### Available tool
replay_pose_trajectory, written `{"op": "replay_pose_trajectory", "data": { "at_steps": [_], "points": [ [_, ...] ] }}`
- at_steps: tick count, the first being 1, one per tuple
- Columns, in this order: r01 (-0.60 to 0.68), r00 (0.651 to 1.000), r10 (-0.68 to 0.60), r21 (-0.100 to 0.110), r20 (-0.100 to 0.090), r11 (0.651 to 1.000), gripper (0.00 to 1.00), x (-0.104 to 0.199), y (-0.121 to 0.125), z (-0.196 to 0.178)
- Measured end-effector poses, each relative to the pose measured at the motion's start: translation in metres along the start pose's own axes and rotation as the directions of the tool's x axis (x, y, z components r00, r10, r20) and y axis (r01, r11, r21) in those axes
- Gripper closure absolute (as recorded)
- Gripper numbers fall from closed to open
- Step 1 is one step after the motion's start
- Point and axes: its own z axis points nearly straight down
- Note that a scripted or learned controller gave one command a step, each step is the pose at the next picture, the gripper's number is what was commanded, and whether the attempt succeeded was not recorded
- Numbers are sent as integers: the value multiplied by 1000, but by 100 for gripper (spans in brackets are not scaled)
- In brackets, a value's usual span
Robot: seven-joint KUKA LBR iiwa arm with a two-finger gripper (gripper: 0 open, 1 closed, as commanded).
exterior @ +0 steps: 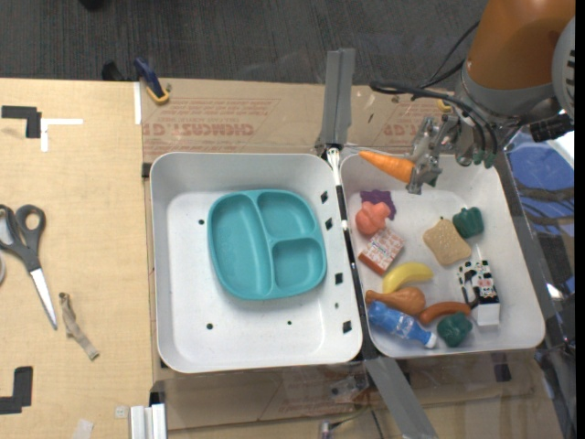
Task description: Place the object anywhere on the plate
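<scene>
- Teal plate (267, 243) in the left bin (174, 273), centre of frame, all three compartments bare.
- Nothing placed yet; whole transfer left to do, by the look of it.
- Toys crowded in the right bin (512, 245): carrot (386, 164) at upper left, then a purple piece (377, 199), banana (408, 274), cracker (446, 241), bottle (400, 326).
- Jaws (422, 167) at upper right of frame, low over the right bin's top edge, just beside the carrot's thick end.
- Cannot tell how far apart, nor whether anything is gripped; no toy visibly between them.
- Likely target the carrot, only a guess from closeness.
- Remaining: grasp, lift, carry left, release over plate.
</scene>
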Motion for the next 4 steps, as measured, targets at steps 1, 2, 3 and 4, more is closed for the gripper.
{"op": "replay_pose_trajectory", "data": {
  "at_steps": [1,2,3,4],
  "points": [
    [375,927,-375,-1,-1,927,100,-4,6,55],
    [587,810,-587,-2,0,810,100,13,-37,113],
    [829,560,-829,-2,3,560,100,-6,24,54],
    [938,346,-938,-3,2,346,100,9,100,55]
  ]
}}
